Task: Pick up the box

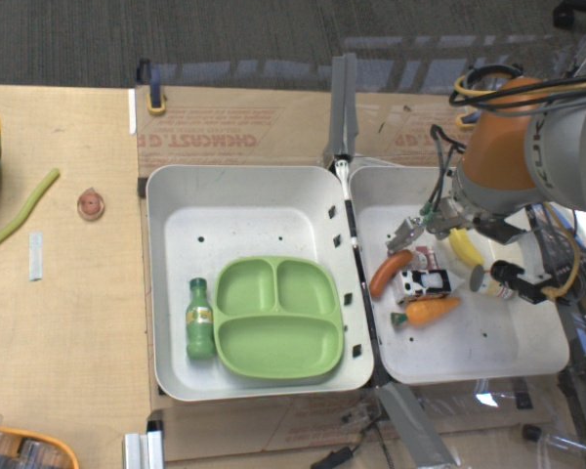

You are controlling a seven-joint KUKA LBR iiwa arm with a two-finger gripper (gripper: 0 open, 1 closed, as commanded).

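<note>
The scene is evenly and brightly lit from overhead, with no strong colour cast. Soft, short shadows are cast inside the left bin (166, 291): a faint one beneath the green plate (275, 317), another beside the green bottle (199, 319) just left of that plate. The white bin walls are rendered close to overexposed (little surface detail is kept there), and a mild sheen is seen on the plate's rim. Focus is fairly uniform, though fine detail is softened throughout by low resolution. Straight edges stay nearly straight toward the borders.
</note>
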